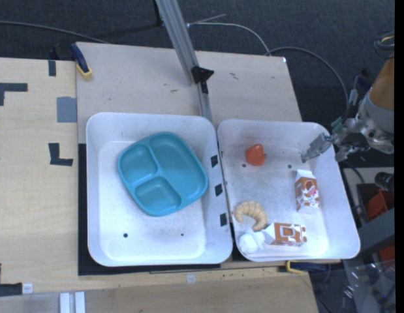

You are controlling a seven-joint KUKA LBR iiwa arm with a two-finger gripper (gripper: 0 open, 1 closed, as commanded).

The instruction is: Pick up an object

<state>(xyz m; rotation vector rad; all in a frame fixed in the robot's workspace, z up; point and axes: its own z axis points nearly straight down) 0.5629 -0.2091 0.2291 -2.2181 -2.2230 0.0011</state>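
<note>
I am watching the claw (326, 147) hovering at the right bin's (332, 237) two o'clock rim, holding nothing, its spread hard to tell. The carton (307, 193), at its seven o'clock, risks tipping if clipped.

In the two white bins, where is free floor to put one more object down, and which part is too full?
Left bin: a bare strip along the near wall, below the blue divided plate. Right bin: a bare middle patch bordered by the red object, croissant and upright carton. Crowded: its near edge, where croissant, white object and lying carton cluster.
</note>
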